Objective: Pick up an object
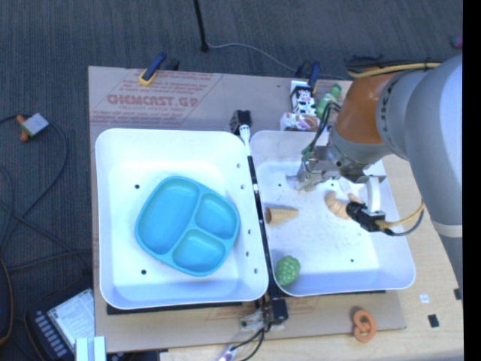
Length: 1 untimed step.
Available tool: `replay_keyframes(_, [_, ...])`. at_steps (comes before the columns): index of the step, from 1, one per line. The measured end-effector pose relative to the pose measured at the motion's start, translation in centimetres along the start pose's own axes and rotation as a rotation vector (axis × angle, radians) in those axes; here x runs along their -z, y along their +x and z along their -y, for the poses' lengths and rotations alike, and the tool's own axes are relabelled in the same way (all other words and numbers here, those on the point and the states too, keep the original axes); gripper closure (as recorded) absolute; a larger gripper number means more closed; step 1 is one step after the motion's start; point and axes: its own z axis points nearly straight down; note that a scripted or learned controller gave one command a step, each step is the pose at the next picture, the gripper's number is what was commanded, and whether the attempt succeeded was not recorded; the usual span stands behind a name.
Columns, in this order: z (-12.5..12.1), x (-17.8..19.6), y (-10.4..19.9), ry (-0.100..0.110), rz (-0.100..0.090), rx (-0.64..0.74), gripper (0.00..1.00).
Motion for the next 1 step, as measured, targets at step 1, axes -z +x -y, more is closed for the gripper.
replay_keyframes(1, [-0.84, 8.74, 9.30, 0.007, -0.005, 0.003, 1.00])
